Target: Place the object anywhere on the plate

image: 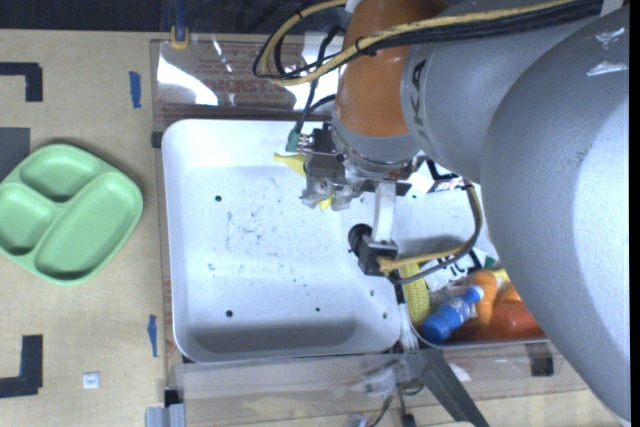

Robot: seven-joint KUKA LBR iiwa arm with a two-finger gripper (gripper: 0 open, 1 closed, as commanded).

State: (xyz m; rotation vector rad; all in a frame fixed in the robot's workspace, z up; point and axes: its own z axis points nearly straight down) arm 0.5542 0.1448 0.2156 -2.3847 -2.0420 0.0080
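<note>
I see the hand (pixel 330 187) low over the back of the left bin (pixel 200 315), a small yellow object (pixel 292 161) at its left side; whether the fingers grip it I cannot tell. The green plate (pixel 66 212) lies on the desk (pixel 80 355), well left of the bin. Bottles (pixel 470 305) fill the right bin.
</note>
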